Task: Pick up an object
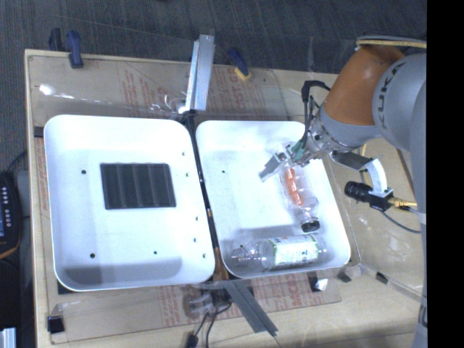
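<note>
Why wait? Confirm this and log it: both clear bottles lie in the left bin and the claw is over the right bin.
Wrong bin. Both clear bottles lie in the right bin, below the claw, as the camera view shows. The left bin holds a dark ribbed block.

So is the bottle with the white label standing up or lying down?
Lying down. The bottle with the white label rests on its side along the near wall of the right bin, its length running across the bin floor.

A pale wooden bench (377, 267) is set on dark grey carpet (109, 6). Blue clamps (75, 49) are fixed along its far edge.
</note>
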Controlling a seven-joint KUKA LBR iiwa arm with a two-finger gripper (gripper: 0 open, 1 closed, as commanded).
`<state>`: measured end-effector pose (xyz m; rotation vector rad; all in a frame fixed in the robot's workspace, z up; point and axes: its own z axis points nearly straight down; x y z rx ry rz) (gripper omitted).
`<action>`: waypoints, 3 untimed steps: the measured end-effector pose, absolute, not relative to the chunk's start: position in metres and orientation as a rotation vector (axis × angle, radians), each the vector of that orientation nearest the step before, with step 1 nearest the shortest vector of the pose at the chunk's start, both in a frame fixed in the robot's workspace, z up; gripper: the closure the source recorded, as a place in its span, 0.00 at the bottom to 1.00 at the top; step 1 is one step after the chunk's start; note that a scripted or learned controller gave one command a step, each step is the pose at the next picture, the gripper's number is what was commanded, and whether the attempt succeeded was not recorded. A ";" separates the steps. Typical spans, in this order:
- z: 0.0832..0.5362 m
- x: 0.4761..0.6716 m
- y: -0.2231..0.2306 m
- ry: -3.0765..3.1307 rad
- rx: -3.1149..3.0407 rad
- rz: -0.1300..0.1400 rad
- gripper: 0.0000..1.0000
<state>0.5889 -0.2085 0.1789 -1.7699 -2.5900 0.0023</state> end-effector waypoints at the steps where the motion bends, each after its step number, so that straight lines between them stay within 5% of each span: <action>1: 0.138 0.570 -0.209 -2.543 -1.839 0.002 0.00; 2: 0.188 0.562 -0.209 -2.614 -1.744 0.001 0.00; 3: 0.198 0.563 -0.209 -2.617 -1.741 0.001 1.00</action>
